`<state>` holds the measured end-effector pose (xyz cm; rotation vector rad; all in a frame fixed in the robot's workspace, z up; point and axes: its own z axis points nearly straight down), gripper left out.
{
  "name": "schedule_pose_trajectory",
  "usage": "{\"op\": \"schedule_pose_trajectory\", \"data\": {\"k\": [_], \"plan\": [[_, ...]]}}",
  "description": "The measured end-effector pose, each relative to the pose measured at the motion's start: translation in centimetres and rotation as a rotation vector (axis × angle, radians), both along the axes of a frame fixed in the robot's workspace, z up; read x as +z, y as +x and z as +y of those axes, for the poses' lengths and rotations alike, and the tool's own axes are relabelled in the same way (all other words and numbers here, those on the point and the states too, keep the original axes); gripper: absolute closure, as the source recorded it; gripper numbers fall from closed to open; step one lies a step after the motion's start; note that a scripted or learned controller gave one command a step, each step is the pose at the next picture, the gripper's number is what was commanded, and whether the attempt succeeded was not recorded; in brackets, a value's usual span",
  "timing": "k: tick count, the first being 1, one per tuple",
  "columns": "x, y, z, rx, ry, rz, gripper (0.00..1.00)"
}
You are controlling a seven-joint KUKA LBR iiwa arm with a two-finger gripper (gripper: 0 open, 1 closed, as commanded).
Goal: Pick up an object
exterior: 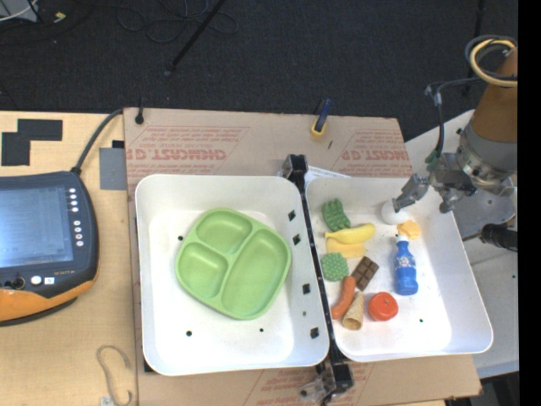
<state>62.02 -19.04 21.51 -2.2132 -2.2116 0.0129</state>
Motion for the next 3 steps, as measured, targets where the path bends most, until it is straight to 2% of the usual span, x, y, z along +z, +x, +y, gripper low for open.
{"op": "schedule_pose_trajectory", "data": {"k": [1,3], "plan": [[0.8,0.3,0.0,0.001,-0.003,-0.014,0.00],[-7.9,0.8,0.5,0.007,-0.001,-0.008,0.00]]}}
